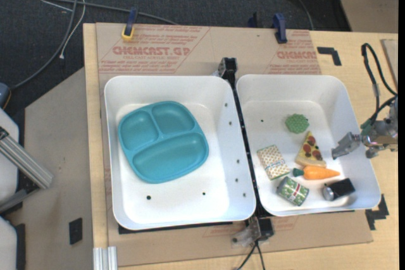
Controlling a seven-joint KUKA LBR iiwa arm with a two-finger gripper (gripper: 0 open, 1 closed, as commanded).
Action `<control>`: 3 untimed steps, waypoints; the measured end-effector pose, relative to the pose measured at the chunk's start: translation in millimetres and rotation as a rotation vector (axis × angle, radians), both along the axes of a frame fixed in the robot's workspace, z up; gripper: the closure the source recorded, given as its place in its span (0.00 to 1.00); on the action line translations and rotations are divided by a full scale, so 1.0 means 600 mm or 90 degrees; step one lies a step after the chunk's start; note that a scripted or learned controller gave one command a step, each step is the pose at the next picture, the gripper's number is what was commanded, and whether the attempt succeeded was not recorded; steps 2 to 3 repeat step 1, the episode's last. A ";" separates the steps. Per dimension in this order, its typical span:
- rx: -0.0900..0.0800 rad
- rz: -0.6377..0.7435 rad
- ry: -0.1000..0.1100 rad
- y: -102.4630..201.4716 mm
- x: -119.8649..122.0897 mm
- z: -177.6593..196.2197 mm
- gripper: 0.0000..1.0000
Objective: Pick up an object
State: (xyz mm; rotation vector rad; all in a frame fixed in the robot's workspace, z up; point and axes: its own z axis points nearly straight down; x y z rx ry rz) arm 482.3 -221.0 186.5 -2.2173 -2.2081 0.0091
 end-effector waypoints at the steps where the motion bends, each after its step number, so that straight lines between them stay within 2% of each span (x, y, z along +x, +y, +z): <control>1: -0.002 0.003 -0.007 0.001 0.005 0.010 0.00; 3: -0.002 0.003 -0.007 0.001 0.005 0.010 0.00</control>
